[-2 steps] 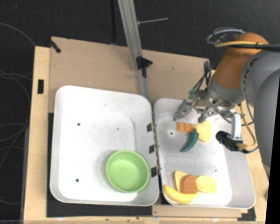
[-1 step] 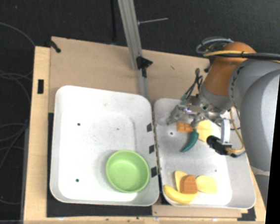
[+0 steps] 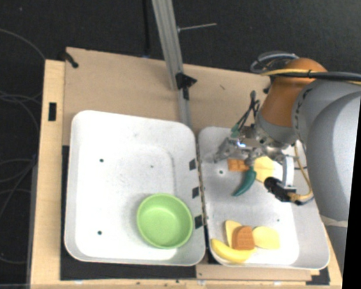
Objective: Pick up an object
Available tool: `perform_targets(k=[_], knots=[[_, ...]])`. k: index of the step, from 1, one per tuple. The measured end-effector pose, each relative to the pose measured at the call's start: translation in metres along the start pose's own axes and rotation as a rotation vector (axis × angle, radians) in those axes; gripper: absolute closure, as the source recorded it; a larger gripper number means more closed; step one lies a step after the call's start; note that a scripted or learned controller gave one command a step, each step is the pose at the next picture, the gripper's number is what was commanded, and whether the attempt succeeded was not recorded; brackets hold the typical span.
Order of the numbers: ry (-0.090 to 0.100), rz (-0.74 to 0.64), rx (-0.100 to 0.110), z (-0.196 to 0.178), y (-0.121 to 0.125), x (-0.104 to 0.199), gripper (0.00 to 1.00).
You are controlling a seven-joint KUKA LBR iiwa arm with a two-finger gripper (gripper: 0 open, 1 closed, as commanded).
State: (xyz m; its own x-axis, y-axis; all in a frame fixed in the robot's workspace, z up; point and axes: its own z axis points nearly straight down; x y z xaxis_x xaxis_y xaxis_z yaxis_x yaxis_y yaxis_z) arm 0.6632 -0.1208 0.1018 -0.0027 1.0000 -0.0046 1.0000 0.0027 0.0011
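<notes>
Grey arm was low over the right bin (image 3: 297,252); claw (image 3: 251,159) hung at the green pepper (image 3: 245,181), beside a yellow piece (image 3: 264,168). Claw state: cannot tell. To do well: centre on one item, descend straight, close, lift slowly.

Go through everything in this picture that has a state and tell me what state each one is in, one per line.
Green round plastic bowl: upright, open side up, in the left white bin.
Dark green curved pepper-shaped toy: lying in the right white bin, below the gripper.
Yellow and brown toy food pieces: piled together at the right bin's near edge.
Gripper: low over the right bin's far end.
</notes>
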Motion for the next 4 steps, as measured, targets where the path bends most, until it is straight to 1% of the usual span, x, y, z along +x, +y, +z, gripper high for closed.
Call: perform_targets(k=[1,2,3,4], knots=[[-0.002,-0.001,-0.004,-0.012,0.001,-0.001,1.0],[0.005,0.002,-0.005,-0.065,-0.006,-0.005,1.0],[0.004,-0.001,-0.007,-0.115,0.004,-0.009,1.0],[0.003,-0.003,-0.008,-0.18,0.005,-0.014,1.0]])
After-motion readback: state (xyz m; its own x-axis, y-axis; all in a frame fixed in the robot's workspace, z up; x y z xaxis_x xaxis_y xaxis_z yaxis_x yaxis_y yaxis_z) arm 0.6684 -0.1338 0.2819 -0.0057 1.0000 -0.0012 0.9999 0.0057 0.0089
